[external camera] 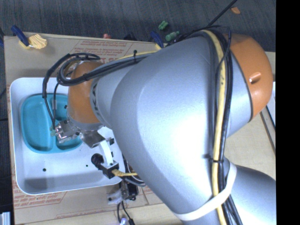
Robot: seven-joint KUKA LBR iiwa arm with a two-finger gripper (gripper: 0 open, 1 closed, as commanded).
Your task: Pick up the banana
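My gripper (60, 130) hangs low in the left white bin (28, 172), at the right edge of a teal two-compartment dish (36, 121). Its metal tip sits over the dish's right compartment. The orange wrist band (82, 97) is right above it. The grey arm (178, 125) covers the right part of this bin and the whole right bin, so whatever lies there is hidden from me.
Black cables (56, 74) loop from the wrist over the dish. The bare white bin floor (56, 168) lies in front of the dish. A small yellow piece with a blue clip (35, 42) lies on the cardboard at the back left. Green bits (165, 27) lie beyond the bench.
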